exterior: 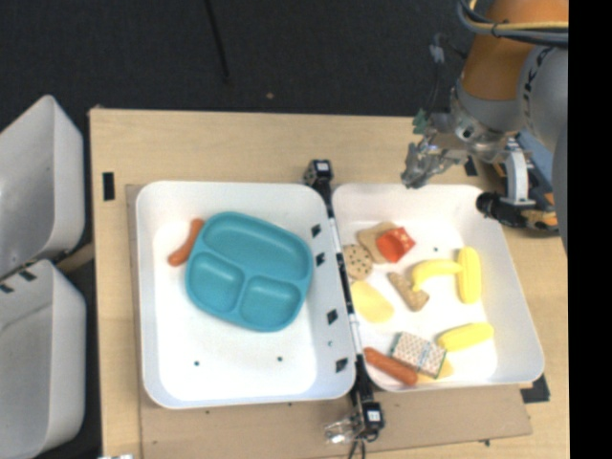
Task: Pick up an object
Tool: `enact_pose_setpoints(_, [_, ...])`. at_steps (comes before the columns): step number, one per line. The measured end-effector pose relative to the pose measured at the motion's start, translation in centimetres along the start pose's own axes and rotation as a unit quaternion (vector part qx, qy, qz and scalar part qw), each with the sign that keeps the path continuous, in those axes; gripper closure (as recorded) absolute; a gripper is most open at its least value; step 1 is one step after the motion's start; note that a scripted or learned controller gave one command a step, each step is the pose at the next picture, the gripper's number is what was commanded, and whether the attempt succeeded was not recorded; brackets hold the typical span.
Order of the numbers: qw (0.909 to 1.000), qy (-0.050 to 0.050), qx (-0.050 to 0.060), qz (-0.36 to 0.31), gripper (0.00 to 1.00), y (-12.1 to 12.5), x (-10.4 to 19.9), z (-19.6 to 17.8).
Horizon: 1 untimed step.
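Observation:
My gripper (pixel 419 168) hangs over the far rim of the right bin (pixel 512 333), near its back left part, with nothing seen in it. Below it in that bin lie a red piece (pixel 394 245), a tan slice (pixel 373 231), a speckled cookie (pixel 357 261), a yellow banana (pixel 435 271), a yellow cob (pixel 469 273), a tan bone-shaped piece (pixel 409 292), a pale yellow piece (pixel 371 304), another yellow piece (pixel 466 335), a patterned block (pixel 418 353) and an orange sausage (pixel 389 365).
The left bin (pixel 163 352) holds a teal divided plate (pixel 249 271) and an orange sausage (pixel 185 242) by its far left side. A black clip (pixel 317 171) sits where the bins meet at the back. White blocks (pixel 33 189) stand left of the bench.

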State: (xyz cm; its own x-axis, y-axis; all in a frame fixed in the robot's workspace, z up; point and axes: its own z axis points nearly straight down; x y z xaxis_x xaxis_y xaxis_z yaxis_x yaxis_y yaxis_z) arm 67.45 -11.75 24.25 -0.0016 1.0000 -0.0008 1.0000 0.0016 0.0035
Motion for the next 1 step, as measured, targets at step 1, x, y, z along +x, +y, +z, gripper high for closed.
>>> enact_pose_setpoints(1, [1.0000, 0.000, 0.001, -0.001, 1.00, -3.20, 3.08, -0.76])
